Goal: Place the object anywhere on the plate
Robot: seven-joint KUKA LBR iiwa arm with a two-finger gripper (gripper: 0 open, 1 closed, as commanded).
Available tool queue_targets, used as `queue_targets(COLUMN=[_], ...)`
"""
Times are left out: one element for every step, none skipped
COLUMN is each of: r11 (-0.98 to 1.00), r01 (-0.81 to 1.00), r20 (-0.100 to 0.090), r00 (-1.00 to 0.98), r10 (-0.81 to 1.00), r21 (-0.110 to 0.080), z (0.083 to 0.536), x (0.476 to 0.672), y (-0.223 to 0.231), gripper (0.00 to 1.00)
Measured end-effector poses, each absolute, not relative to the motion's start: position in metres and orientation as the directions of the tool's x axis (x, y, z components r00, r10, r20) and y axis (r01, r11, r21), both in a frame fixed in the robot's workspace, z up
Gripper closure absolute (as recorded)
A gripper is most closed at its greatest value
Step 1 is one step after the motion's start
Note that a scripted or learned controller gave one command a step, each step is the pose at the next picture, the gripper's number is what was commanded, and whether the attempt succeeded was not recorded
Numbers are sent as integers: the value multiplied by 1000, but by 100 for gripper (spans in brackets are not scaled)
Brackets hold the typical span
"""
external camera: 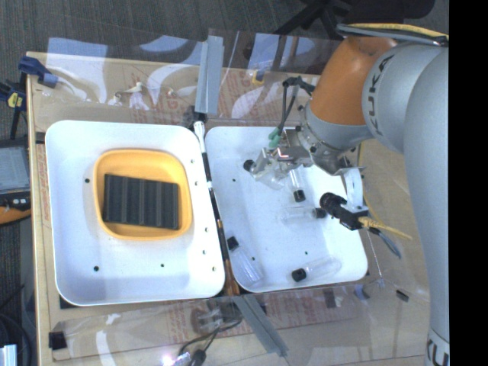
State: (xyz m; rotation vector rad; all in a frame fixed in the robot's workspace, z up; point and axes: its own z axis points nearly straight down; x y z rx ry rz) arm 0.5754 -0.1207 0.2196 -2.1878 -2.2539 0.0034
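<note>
Brightly and evenly lit from overhead. Near-blown whites across both bins (69, 265), little surface detail left there. Pale glare patches on the clear sheeting along the tabletop's (152, 82) far edge. Soft, short shadows under the arm (396, 90) on the right bin. Slightly soft focus throughout; clear items in the right bin hard to resolve. Dark carpet dim beyond.

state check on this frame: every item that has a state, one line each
plate: yellow, flat in the left bin, black ribbed insert on it, no object placed on it.
gripper: low over the upper part of the right bin, fingers unclear.
vial near the gripper: lying down, capped.
vial at front edge: lying on its side, black cap on.
vial at front left: lying on its side, capped.
</note>
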Motion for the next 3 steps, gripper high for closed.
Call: queue_targets(r11=[278, 406, 406], r01=[961, 914, 914], r20=[2, 2, 2], r00=[-278, -406, -406], r10=[961, 914, 914], r21=[-5, -5, -5], z=[225, 195, 195], x=[567, 569, 569], y=[-59, -24, -25], gripper=[100, 100, 0])
